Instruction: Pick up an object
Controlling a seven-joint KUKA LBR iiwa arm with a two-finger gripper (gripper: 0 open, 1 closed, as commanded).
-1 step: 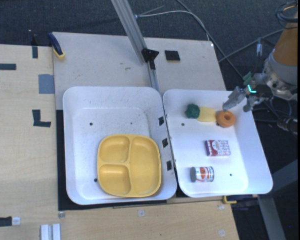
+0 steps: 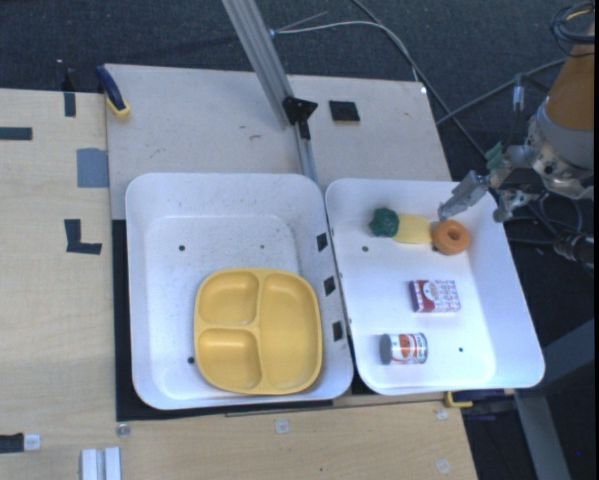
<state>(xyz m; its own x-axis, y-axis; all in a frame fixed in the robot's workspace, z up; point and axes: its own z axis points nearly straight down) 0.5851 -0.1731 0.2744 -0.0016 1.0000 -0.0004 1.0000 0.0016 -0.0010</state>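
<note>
Here the gripper (image 2: 469,196) hangs over the right bin's (image 2: 509,368) far edge, just beside the orange ring (image 2: 451,237); whether its fingers are apart cannot be told. The ring looks light and probably firm. Grip it across one side of its rim, clear of the yellow block (image 2: 412,230).

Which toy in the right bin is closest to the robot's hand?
The orange donut. It sits right under the end effector, while the green ball, the yellow block, the red-and-white box and the can lie farther off.

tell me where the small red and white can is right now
The small red and white can lies on its side near the right bin's front edge, just below the red and white box.
</note>
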